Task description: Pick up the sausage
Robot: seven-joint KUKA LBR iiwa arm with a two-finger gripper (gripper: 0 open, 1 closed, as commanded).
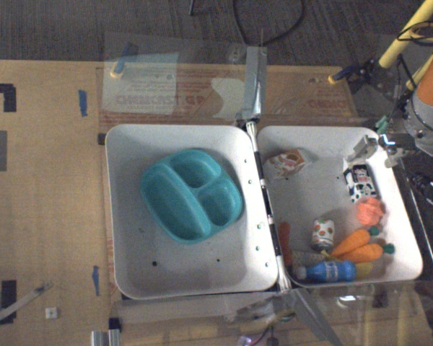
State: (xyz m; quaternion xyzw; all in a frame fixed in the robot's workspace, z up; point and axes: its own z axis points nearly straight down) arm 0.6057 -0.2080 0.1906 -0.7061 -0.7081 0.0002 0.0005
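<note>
In the camera view we find the sausage [284,243] at the lower left of the right bin [314,193], lying against the divider with its long axis running up and down the frame. The gripper [375,147] hangs at the bin's upper right corner, well apart; we cannot tell how its jaws stand.

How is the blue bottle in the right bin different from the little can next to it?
The blue bottle lies on its side along the bin's near wall; the small can seems to stand tilted, just above it. The bottle is blue with a white label band; the can is pale with red and green markings. The bottle is longer and slimmer; the can is short and stubby. Both are toy-sized containers in the right bin, close to the two carrots.
</note>
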